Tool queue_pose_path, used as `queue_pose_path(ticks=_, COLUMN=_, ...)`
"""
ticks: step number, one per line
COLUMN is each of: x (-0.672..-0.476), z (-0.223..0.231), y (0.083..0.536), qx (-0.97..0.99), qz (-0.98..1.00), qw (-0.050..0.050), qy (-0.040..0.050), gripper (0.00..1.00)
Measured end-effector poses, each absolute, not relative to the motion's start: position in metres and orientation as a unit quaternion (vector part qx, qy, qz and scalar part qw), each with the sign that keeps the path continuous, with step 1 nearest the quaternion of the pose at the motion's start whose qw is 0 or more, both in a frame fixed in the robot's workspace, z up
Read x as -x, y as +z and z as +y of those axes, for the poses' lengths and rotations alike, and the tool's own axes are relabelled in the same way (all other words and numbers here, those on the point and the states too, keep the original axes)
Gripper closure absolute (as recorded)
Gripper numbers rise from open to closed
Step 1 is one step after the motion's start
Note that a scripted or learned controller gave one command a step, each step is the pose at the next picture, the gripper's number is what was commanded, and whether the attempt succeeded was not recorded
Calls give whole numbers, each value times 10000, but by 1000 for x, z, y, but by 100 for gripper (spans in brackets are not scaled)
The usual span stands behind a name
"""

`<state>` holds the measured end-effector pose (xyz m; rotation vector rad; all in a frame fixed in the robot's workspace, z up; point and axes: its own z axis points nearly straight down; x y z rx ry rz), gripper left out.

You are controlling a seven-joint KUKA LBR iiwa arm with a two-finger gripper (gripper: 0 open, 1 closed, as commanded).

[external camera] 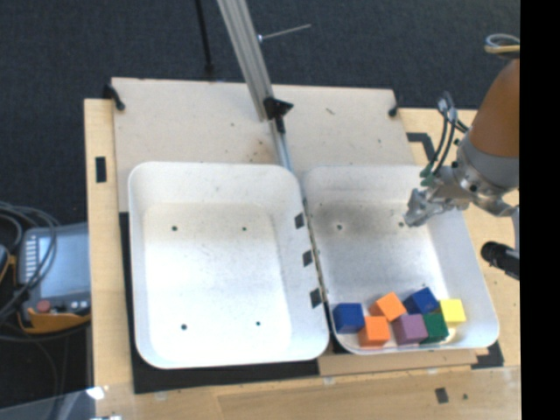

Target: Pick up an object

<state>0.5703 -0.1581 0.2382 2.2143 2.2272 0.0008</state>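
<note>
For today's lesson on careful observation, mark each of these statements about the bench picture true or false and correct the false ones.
1. The coloured blocks lie in the right bin. True.
2. The blocks are spread across the far end of their bin. False: they cluster at its near edge.
3. The gripper is above the right bin. True.
4. The gripper sits right among the blocks. False: it is apart from them, toward the bin's far right side.
5. A yellow block is at the right end of the cluster. True.
</note>
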Motion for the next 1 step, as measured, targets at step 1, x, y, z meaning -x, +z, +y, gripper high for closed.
queue_pose_path(ticks=1, x=-580, z=-107, y=248, qx=-7043, qz=7099, qw=13, qy=17, gripper=100)
